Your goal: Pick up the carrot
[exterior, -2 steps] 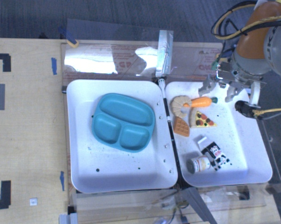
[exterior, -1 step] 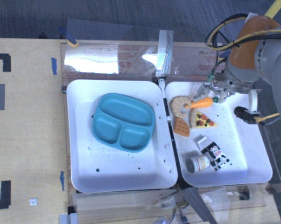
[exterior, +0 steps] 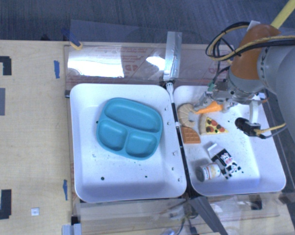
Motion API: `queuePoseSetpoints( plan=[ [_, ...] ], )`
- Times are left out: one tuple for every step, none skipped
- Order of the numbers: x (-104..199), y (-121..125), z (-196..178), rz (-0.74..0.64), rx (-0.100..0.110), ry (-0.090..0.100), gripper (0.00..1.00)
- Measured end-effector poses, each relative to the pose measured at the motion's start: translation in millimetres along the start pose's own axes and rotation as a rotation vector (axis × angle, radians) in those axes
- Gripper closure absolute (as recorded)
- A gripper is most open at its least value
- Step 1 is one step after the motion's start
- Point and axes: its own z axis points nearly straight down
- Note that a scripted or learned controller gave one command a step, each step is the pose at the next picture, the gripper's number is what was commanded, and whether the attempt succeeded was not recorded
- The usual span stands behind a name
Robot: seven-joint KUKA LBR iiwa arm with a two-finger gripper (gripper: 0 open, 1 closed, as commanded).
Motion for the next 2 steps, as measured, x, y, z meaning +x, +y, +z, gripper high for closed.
queuePoseSetpoints(
  plan=[
    [-4, 3, -18, 0.004, -0.005, -0.003, 1.0],
    [77, 9, -95, -0.018, 0.007, 0.002, 1.0]
  ],
)
